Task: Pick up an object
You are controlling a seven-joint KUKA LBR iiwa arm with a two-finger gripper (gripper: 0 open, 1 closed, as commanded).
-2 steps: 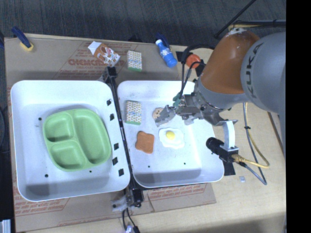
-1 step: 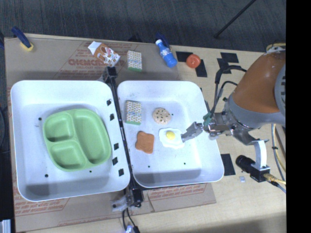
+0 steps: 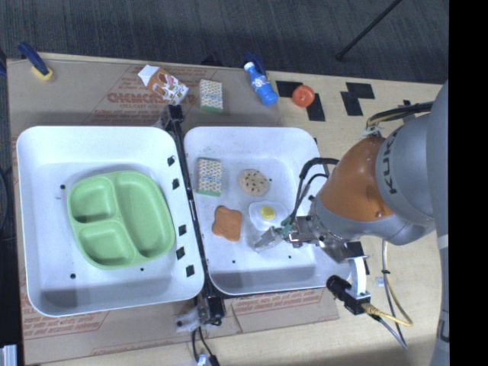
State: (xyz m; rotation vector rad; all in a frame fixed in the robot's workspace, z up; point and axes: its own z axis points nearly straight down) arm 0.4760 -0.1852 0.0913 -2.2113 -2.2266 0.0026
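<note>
Counter [image 3: 358,63] of brown cardboard carries two white bins side by side: you have the left bin [image 3: 46,147] holding a green divided tray [image 3: 120,218], and the right bin [image 3: 305,147] holding the smaller items. Your arm [image 3: 374,185] reaches in from the right, with the end effector [image 3: 268,239] low in the right bin, just beside a fried-egg toy [image 3: 264,213]; you cannot tell its state. Nearby lie a patterned packet [image 3: 209,175], toast piece [image 3: 227,223] and cookie [image 3: 253,181].

Red "CHEMCO" print on cardboard [image 3: 122,97]; "KU" on arm [image 3: 386,175].
</note>
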